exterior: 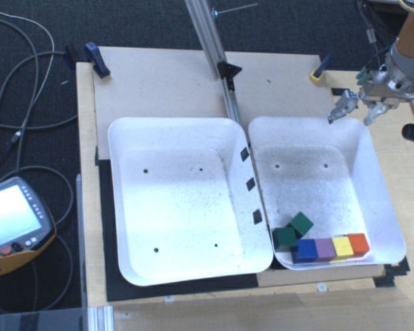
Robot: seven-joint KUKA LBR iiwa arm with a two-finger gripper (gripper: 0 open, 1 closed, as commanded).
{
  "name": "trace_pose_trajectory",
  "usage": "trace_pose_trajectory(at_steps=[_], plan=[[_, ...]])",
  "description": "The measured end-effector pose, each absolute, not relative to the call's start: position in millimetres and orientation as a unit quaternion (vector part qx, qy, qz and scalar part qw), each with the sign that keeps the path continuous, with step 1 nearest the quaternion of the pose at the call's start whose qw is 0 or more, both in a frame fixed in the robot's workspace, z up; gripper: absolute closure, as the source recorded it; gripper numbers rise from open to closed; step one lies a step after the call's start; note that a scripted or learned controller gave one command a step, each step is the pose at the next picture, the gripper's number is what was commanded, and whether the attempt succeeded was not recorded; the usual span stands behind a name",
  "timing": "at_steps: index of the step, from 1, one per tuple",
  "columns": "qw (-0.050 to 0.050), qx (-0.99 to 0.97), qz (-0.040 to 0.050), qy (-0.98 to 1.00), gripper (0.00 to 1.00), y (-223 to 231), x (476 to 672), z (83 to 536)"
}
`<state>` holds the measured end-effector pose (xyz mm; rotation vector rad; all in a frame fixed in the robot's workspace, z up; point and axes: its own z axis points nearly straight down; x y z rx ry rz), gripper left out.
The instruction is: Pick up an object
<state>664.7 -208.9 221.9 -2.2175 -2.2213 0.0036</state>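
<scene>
From my seat I have the hand [356, 109] hanging over the far rim of the right bin [372, 157], up by the tabletop's [165, 81] back edge. Its two fingers are spread apart with nothing between them, so it is released and carrying nothing.

Everything worth picking sits at the other end of that bin, packed against the near wall: two green blocks [294, 230], then a row of blue [307, 249], purple [325, 247], yellow [342, 245] and orange [358, 242] blocks, each touching its neighbour. The hand is well apart from all of them. The left bin [124, 150] offers me no target that I can see.

My worry is the packing. The row blocks are flush side to side and pressed near the bin wall, so I judge a finger coming down could land on top of a neighbour rather than slide beside the target, or jam against the sloped wall. A close across the row might pinch two blocks, or squeeze one out sideways. The orange one in the corner looks worst, walled on two sides.

The tilted green block at the top of the cluster seems the most open on its far side, though its angle could let it twist out of a close. A descent near the rim also risks clipping the bin lip and shifting the whole bin.
</scene>
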Motion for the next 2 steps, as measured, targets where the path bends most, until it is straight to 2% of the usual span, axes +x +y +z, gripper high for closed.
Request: trace_pose_trajectory(at_steps=[1, 2], plan=[[0.005, -0.706, 0.002, -0.708, 0.0, -164, 677.1, 101], [0.004, -0.705, 0.0006, -0.709, 0.0, -88, 621.3, 99]])
